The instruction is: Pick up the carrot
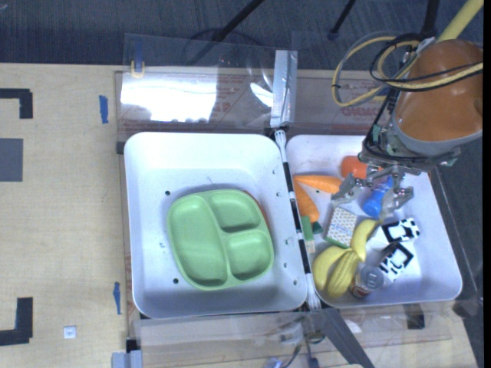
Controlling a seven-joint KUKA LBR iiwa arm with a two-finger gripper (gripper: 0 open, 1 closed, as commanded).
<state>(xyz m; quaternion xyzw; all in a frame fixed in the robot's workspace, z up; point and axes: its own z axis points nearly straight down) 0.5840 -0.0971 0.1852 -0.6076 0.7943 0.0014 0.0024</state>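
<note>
A carrot (307,204) lies along the left wall of the right bin (441,282), orange with a green end pointing toward the front. A second orange tapered piece (319,182) lies just behind it, pointing right. My gripper (376,188) hangs over the back middle of the right bin, to the right of both orange pieces and apart from them. A blue object (374,203) sits directly under it, and a small orange thing (352,165) lies at its back left. The arm's orange band (441,90) is above it.
The right bin also holds a yellow banana (360,236), a yellow rounded fruit (335,271), a dotted card (341,222), black-and-white pieces (399,245) and a small can (368,280). A green divided plate (222,238) lies in the left bin (146,167). Clear panels stand behind the bins.
</note>
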